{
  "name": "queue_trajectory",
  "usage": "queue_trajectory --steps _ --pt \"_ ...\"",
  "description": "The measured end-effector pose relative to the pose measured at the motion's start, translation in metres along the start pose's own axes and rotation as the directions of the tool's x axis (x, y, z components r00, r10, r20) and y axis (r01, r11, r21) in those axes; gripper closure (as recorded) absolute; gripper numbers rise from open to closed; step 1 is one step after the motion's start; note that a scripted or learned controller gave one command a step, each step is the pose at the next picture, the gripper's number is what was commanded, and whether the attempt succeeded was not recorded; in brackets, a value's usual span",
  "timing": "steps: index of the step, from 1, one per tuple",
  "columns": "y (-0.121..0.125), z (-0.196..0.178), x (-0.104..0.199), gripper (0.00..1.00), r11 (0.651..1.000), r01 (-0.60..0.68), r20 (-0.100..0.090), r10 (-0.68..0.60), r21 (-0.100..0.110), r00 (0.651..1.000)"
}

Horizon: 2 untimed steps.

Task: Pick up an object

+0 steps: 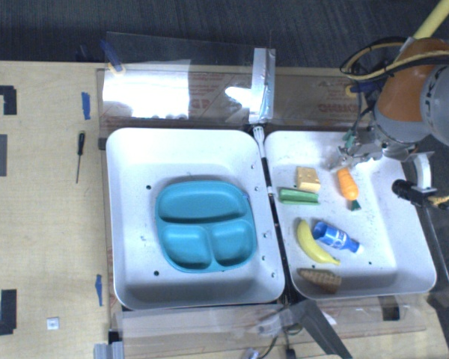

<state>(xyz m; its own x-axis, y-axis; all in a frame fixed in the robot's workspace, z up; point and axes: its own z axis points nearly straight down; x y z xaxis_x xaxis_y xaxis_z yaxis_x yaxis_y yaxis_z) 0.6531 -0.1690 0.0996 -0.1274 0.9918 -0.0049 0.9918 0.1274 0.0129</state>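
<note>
A pale wooden bench [37, 223] holds two shallow white plastic bins side by side, seen from above at a slant.

Nearest the viewer in the right-hand white bin [404, 260], a brown, rough-textured oblong object [319, 277] lies against the near wall. Just beyond it a yellow toy banana [314, 243] lies at an angle, and touching its right side is a blue can or bottle with white markings [335, 237] lying on its side; the writing on it is too small to read. Farther back, near the bin's left wall, a green stick-shaped piece [298, 196] lies flat, with a small tan block [307, 177] just beyond it. To their right is an orange toy carrot with a green tip [349, 186], its far end just beside the gripper.

The left-hand white bin [127, 200] holds one thing: a turquoise plastic divided plate with three compartments [204, 224], sitting in the middle.

The grey arm with its orange band [408, 88] reaches in from the right, over the far right corner of the right bin. The metal two-finger gripper [357, 149] is low over the bin floor beside the carrot. Whether it has hold of anything cannot be told, because the tips are small and blurred.

Beyond the bins stands a clear plastic sheet [187, 88] over brown cardboard [314, 96] with faint reddish print, not legible. A small screwdriver [80, 154] lies on the bench at the left.
</note>
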Motion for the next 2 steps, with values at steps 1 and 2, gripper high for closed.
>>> queue_trajectory --steps 1,2 --pt "-0.019 0.013 0.029 1.00 0.989 -0.146 -0.003 0.146 0.010 0.989" --pt "-0.036 -0.090 0.127 1.00 0.988 -0.153 -0.005 0.153 0.004 0.988"
